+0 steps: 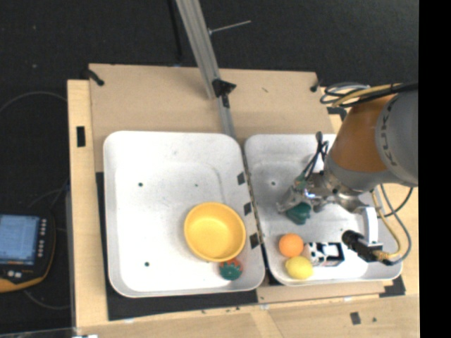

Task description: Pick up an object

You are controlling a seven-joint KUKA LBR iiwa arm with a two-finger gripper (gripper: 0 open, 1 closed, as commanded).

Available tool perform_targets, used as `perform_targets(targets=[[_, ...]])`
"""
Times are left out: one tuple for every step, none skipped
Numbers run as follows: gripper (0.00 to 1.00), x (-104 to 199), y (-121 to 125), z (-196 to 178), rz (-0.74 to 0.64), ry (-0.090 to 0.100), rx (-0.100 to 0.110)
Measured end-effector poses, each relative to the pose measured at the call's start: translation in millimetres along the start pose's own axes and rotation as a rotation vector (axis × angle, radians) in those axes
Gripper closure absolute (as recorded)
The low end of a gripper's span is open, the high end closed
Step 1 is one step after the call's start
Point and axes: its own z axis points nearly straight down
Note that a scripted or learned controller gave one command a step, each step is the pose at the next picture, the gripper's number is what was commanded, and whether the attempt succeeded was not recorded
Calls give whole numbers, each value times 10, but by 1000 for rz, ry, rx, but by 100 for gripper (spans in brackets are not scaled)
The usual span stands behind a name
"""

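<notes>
Dark green object [299, 213] in right bin [271, 153], directly under end effector [303, 197]; whether it's gripped, cannot tell. Orange ball [290, 245], yellow ball [299, 267] near front edge. Yellow bowl [214, 231] in left bin [141, 167] on desk [155, 97].

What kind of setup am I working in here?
Likely a lab bench for robot grasping trials: two white bins side by side on a board, toy-like items such as a yellow bowl and an orange ball, and a handheld control pendant at the left.
</notes>
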Motion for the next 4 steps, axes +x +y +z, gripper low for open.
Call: perform_targets(targets=[[100, -8, 37, -156, 6, 0, -14], [100, -18, 116, -612, -5, 0, -10], [100, -32, 135, -1154, -5, 0, -11], [100, 496, 131, -1262, -10, 3, -8]])
